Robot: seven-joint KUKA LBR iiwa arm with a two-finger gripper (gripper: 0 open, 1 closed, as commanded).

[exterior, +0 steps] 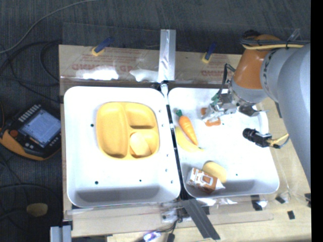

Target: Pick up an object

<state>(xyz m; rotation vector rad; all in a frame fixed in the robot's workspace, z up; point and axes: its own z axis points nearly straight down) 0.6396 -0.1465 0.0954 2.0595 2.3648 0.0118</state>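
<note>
A: Arm position?
B: Grey arm with orange band reaches in from the right; its hand (220, 106) is low over the far part of the right shallow white bin (262, 178), just beside a small orange-and-white object (212, 119).
A: Hand open or closed? Holding anything?
B: Cannot tell; fingers too small and cluttered to read.
A: Other items in that bin?
B: Orange plastic carrot (187, 127) lying over a yellow banana (184, 141) near the left wall; yellow lemon-like piece (215, 171) touching a small brown-and-white carton (202, 181) near the front.
A: Left bin?
B: Left white bin (81, 185) holds a yellow compartmented plastic tray (126, 129).
</note>
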